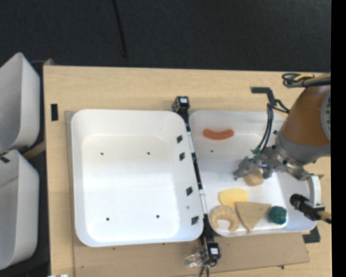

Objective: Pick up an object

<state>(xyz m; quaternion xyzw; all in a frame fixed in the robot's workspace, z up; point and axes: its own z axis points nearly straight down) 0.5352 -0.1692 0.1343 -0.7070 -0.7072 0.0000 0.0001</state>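
Gripper (252,170) low in right bin (219,154), jaw state unreadable, over small tan lump (254,179) at bin's 3 o'clock; best centred on lump before closing, clear of yellow piece (233,197) at 5 o'clock, sausage (218,134) at 12.

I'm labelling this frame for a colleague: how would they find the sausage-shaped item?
Look in the right-hand bin, toward its far wall. The orange-red sausage lies there alone, apart from the cluster at the near wall, the only long, reddish piece.

Robotics lab, wooden bench (57,172), two white bins (132,126), KUKA arm (305,120)
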